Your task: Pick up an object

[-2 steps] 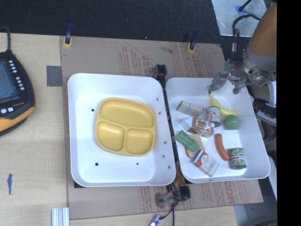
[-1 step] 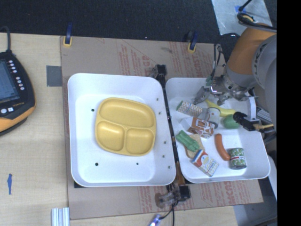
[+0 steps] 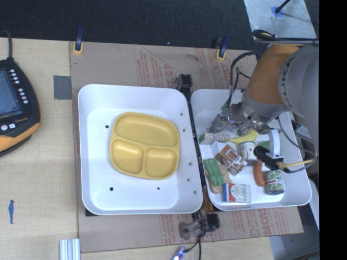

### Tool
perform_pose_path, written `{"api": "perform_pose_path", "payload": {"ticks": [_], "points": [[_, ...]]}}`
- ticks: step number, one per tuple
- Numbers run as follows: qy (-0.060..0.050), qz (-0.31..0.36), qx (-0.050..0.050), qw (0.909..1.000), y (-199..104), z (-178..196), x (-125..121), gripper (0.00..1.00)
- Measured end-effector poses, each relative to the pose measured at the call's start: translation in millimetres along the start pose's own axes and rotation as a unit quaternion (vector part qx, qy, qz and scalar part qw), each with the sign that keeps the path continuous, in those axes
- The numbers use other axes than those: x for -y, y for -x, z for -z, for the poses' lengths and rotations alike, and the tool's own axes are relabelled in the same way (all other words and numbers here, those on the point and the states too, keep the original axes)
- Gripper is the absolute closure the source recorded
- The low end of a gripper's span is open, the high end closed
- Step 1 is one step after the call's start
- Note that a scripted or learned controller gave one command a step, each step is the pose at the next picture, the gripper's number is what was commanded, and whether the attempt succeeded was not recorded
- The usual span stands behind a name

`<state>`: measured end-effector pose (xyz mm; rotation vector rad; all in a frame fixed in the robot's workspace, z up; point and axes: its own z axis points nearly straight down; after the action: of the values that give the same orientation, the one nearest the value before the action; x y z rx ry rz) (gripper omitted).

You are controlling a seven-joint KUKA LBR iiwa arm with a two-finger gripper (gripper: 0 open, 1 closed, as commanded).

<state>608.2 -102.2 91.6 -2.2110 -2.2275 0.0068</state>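
Bins sit side by side on a sheet of cardboard (image 3: 135, 64) clamped to the wooden bench: the left bin (image 3: 97, 99) carries a yellow sectioned plate (image 3: 145, 144) lying flat near its middle, and the right bin (image 3: 295, 199) carries a crowd of small grocery items. The arm (image 3: 279, 80) reaches in from the right, its orange band above the wrist, and the gripper (image 3: 232, 119) is low over the far left part of the right bin, just above the clutter; how the tool's jaws stand I cannot tell. Below it lie a green-and-white packet (image 3: 217, 138), a brown printed box (image 3: 230, 160), a green ridged piece (image 3: 214, 173) against the bin's left wall, a small white carton (image 3: 237, 193) near the front edge, an orange carrot-like piece (image 3: 259, 174) and a green can (image 3: 274, 181) beside it. A teach pendant (image 3: 13, 110) rests at the bench's left edge
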Motion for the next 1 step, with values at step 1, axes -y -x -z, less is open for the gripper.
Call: {"api": "perform_pose_path", "payload": {"ticks": [1], "points": [[0.002, -0.003, 0.0, 1.0, 43.7, 92.0, -37.2, 0.0]]}}
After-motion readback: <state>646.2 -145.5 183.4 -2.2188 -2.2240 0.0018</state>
